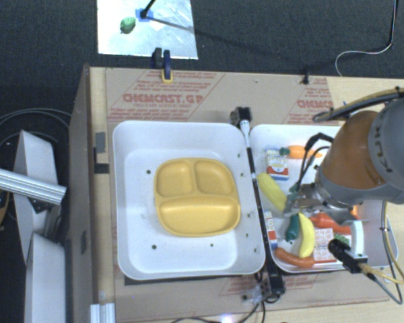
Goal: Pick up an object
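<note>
The banana [306, 236] lies in the right bin [257, 134], just below the tool [298, 202], its long axis near upright in the view, tips pointing toward the bin's near and far walls. A green item [293, 227] touches its left side, just under the tool. The corn [272, 191] lies just left of the tool, slanting from upper left to lower right. An orange sausage [297, 260] runs crosswise below the banana. Whether the tool's parts stand apart or together cannot be told. The arm [363, 160] comes in from the tool's right. Well left of the tool, the left bin [131, 153] holds a yellow tray [195, 197], on the bench [209, 93].
</note>
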